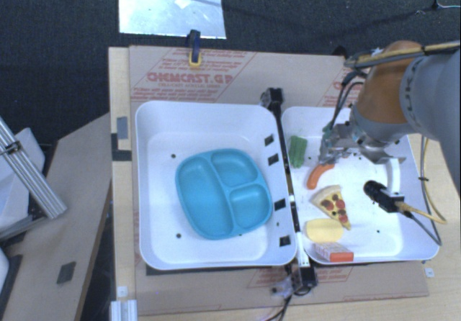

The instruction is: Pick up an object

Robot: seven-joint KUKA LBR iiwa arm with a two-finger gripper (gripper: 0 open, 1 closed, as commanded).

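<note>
Orange carrot [318, 175] lies just below the pincer [333, 148]; its grip state can't be told.

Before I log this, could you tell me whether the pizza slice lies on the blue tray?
No, the pizza slice lies in the right bin, apart from the blue tray.

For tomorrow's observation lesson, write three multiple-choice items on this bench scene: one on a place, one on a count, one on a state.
1. Where does the blue plate lie?
A. left bin
B. right bin
C. cardboard

2. How many compartments has the plate?
A. two
B. three
C. five

3. The tool is
A. above the plate
B. low over the orange carrot
C. outside both bins

Key: 1 A, the plate sits in the left bin; 2 B, three hollows show; 3 B, the tool hangs just above the carrot's upper end.
</note>
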